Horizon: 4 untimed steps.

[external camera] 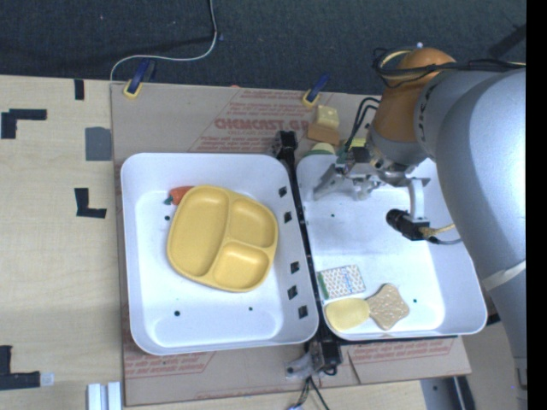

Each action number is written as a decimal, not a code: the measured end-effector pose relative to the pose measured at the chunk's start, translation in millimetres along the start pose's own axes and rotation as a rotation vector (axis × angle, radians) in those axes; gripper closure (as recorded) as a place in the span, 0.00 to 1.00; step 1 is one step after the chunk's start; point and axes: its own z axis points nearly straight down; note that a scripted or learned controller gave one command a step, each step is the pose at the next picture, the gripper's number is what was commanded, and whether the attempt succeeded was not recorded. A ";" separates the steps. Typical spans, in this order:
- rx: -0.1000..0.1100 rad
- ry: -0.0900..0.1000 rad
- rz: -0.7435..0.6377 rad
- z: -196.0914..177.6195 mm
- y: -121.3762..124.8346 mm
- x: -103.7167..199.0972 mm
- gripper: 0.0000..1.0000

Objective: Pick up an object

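Up at the far left of the right bin [461, 310], the end effector [346, 178] hangs low by the divider; whether it is released or clenched cannot be told. Near the bin's near edge lie a yellow piece [346, 314], a tan cracker [389, 306] and a patterned card [341, 278], with bare floor between. A yellow tray [224, 237] fills the left bin [145, 314].

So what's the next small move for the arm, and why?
Probably shift the gripper toward the near end of the right bin. It sits at the far end, with nothing seen in it, while the yellow piece, tan piece and speckled pad lie at the near end.
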 end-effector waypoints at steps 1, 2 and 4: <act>0.004 -0.001 0.003 12.2 -35.8 8.1 0.00; 0.004 0.001 0.001 12.3 -11.3 13.0 0.00; 0.007 -0.001 0.001 7.5 9.5 13.0 0.00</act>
